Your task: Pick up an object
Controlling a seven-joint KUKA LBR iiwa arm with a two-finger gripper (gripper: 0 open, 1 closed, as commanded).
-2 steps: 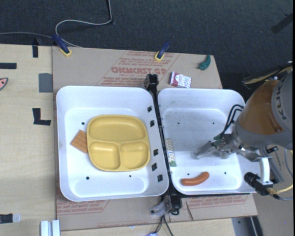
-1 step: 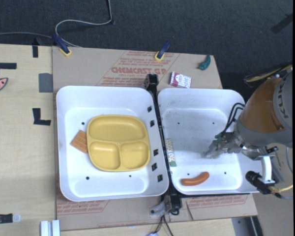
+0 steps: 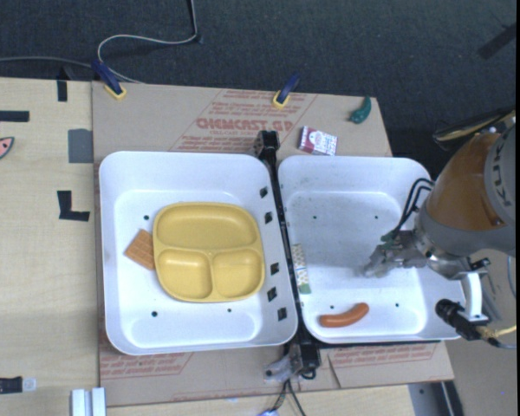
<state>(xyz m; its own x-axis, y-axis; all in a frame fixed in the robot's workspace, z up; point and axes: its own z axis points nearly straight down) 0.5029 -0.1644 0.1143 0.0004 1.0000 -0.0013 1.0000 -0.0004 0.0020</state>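
Left bin (image 3: 121, 232): a yellow divided plate (image 3: 210, 251) is seen lying flat at centre, and a tan cracker-like piece (image 3: 140, 250) is tucked partly under its 9 o'clock edge, probably dropped there at random as bin clutter. Right bin (image 3: 347, 180): a small sausage (image 3: 343, 316) lies flat on the floor near the 6 o'clock wall, well apart from everything else, so it is judged the likeliest thing to pick. Its long axis runs roughly 8 to 2 o'clock, slightly curved, with the right end raised toward 2 o'clock. The pincer (image 3: 378, 263) is seen low in the right bin at about 1 o'clock from the sausage, near it but not touching, reaching in from 3 o'clock under the grey arm (image 3: 468, 206). Nothing is seen between its tips; whether it is spread or pressed together cannot be told at this blur. A move toward 7 o'clock would be needed, with the jaws set across the long axis. A small red packet (image 3: 316, 140) lies on the counter (image 3: 35, 189) beyond the bins at 12 o'clock
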